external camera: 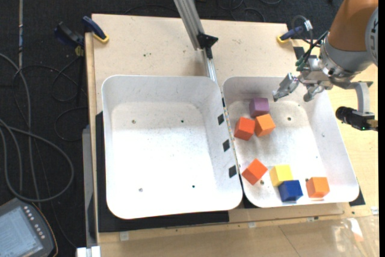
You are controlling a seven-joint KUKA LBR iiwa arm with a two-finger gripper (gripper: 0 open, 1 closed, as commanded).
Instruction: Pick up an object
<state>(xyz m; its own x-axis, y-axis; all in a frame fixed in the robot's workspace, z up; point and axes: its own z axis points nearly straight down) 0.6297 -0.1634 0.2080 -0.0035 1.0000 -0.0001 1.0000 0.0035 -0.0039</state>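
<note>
The right bin (pixel 337 147) holds several cubes: a purple one (pixel 260 106), two orange ones (pixel 244 128) (pixel 264 124) touching below it, another orange one (pixel 255 170), a yellow one (pixel 280 174), a blue one (pixel 290 190) and an orange one (pixel 317 187) near the front. My gripper (pixel 297 89) hovers over the bin's far right part, to the right of the purple cube. Its two fingers (pixel 284 88) are spread apart, with nothing between them.
The left bin (pixel 120 105) lies beside the right one. A slanted metal pole (pixel 183 0) rises from between the bins at the back. Clamps (pixel 96 30) (pixel 295 32) sit at the bench's far corners.
</note>
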